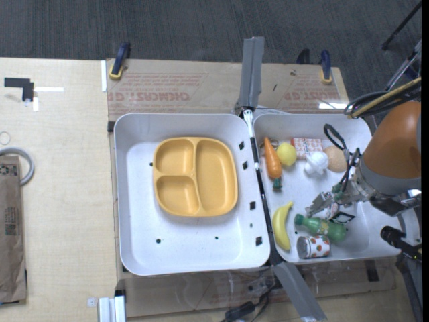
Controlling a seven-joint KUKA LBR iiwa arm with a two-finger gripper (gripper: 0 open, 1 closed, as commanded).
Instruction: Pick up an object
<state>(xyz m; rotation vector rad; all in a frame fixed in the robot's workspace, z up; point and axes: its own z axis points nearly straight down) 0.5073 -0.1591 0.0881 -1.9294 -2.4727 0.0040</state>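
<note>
Can (314,247) and green bottle (322,227) crowd the gripper (326,205); we can't tell its state, risking a deflected, empty grab.

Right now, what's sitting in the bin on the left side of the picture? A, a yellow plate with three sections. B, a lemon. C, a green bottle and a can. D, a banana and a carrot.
A: the yellow divided plate lies alone in the left bin, while the banana, carrot, green bottle, can and lemon are all in the right bin.
</note>
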